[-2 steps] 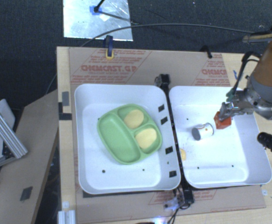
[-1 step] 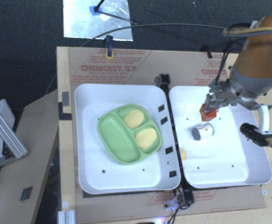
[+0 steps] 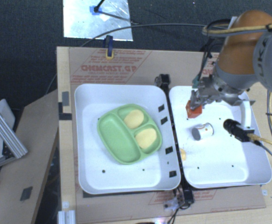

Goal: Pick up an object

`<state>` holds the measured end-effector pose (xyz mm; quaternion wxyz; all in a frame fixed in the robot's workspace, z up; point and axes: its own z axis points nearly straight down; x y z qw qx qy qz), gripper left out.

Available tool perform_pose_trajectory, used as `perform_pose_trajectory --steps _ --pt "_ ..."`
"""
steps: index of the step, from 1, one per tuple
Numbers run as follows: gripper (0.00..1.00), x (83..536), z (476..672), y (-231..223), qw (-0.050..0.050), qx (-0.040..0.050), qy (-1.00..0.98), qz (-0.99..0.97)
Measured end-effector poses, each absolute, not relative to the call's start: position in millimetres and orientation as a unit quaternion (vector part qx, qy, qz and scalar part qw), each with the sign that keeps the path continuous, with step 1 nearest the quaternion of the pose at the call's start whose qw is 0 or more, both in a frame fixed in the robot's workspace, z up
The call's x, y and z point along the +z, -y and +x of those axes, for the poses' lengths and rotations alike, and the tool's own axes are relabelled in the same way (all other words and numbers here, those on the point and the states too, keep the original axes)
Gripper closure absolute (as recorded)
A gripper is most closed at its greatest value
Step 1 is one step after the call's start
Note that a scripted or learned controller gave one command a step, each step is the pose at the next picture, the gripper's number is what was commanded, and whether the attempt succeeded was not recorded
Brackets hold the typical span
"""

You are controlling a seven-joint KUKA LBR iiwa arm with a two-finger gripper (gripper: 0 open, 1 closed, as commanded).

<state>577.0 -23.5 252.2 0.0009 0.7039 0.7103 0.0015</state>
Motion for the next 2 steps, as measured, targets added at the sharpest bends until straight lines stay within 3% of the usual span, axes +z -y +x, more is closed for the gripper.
perform_pose_trajectory --steps 2 --pt "1.00 247.1 623.9 -67.3 0.000 0.0015 -0.710 0.704"
